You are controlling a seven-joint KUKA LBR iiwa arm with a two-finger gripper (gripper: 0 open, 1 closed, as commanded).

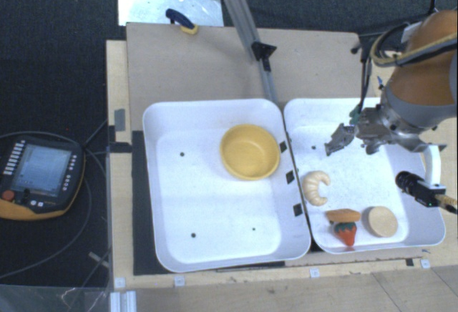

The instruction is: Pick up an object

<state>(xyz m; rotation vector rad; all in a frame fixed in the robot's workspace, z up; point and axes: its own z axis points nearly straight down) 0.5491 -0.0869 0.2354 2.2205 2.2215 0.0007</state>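
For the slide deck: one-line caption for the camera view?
Arm's pincer hovers open above the right bin, over the croissant, strawberry and round disc; yellow bowl in the left bin.

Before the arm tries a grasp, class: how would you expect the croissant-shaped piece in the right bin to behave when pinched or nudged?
The croissant looks like a rigid toy, so it probably keeps its shape when pinched. Its curved, tapering ends may let it slip or swivel in a grip. It lies flat on the right bin floor, apart from its neighbours, so a nudge would likely slide or spin it rather than roll it.

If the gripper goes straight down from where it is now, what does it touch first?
Probably the bare floor of the right bin. The gripper hangs above the croissant, seemingly to one side of it, though depth is unclear.
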